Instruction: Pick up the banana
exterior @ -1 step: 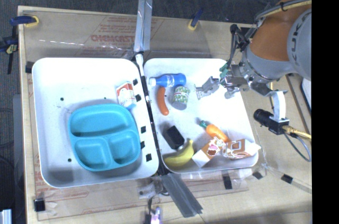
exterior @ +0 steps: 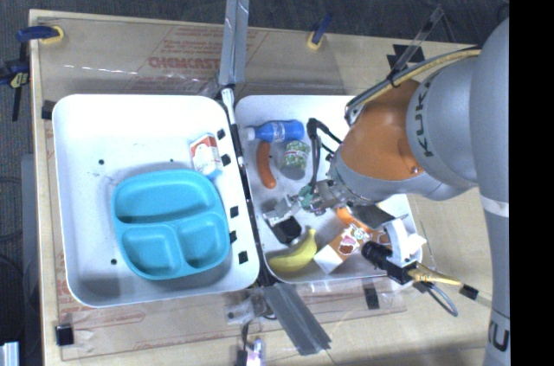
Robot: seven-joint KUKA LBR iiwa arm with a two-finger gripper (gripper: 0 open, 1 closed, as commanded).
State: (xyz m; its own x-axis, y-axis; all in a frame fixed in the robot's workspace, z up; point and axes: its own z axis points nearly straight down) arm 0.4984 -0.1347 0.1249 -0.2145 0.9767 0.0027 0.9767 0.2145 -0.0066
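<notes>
Your hand (exterior: 305, 202) hovers just beyond the curved yellow banana (exterior: 296, 255) in the right white bin (exterior: 299, 106); its grip state you cannot tell.

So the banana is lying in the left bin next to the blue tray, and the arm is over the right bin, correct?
Not quite. The camera view shows the banana in the right bin, near its front edge. The blue tray sits alone in the left bin. The arm is over the right bin.
</notes>
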